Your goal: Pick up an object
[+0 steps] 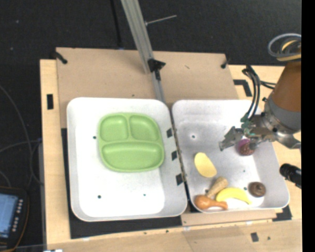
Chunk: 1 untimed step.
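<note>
My gripper (pixel 240 139) hangs low over the upper right part of the right bin (pixel 199 114), with the orange-banded arm coming in from the right. A small purple round object (pixel 245 147) lies right at the gripper's lower edge, partly covered by it; whether it is gripped is unclear. Further forward in the bin lie a pale yellow oval piece (pixel 205 165), a tan knobbly piece (pixel 217 185), a yellow banana (pixel 234 195), an orange carrot-like piece (pixel 210 202) and a brown ring-shaped piece (pixel 256 188).
The left bin (pixel 84 193) holds a green divided plate (pixel 131 142). A slanted metal pole (pixel 139 30) rises behind the bins. A black cable loops near the wrist at the right bin's far corner.
</note>
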Each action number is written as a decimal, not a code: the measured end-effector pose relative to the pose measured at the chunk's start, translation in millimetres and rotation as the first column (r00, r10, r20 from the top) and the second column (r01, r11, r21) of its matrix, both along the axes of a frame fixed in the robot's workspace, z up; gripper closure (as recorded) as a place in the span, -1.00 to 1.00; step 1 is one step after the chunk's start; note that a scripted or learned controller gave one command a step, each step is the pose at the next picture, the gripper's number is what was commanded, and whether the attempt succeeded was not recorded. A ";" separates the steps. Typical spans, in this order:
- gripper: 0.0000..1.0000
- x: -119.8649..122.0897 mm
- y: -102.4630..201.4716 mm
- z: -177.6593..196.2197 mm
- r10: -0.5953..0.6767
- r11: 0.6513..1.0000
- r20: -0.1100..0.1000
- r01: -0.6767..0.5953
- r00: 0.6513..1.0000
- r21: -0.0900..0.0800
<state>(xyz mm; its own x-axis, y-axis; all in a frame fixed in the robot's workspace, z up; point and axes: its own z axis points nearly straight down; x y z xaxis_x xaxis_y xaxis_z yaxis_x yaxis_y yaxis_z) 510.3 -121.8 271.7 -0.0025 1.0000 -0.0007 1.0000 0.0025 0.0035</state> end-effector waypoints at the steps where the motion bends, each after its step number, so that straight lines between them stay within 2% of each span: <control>1: -1.00 0.0 -0.2 0.1 -0.002 1.000 0.000 0.002 1.000 0.000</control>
